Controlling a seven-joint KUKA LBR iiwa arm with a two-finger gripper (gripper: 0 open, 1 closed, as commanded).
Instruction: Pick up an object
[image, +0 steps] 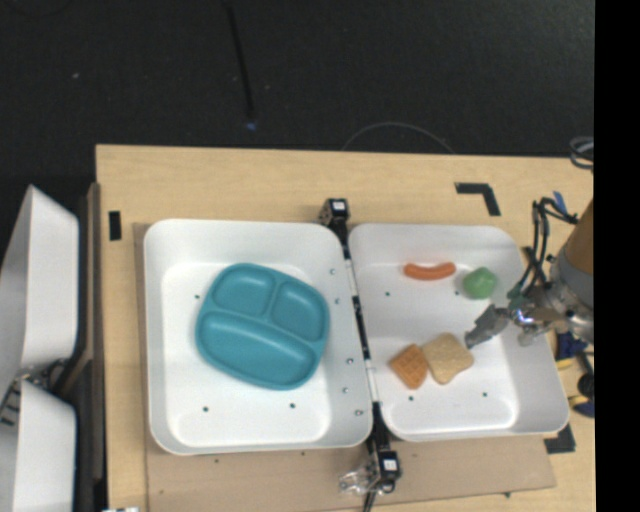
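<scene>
Reaching in from the right, we hang our gripper (487, 326) over the right bin (500, 420), just beside a pale tan bread slice (447, 359), squarish and flat. An orange-brown toast piece (409, 366) touches its left edge. We cannot tell how wide our claw stands. A teal divided plate (262, 326) sits in the left bin (170, 400).

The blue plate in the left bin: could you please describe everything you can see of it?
The blue plate is a teal, rounded-rectangle tray that looks like plastic, moulded into three compartments: two smaller ones along its upper side and one long one below. It lies flat and slightly rotated near the middle of the left bin, resting on the bin's floor. Nothing lies in it.
</scene>
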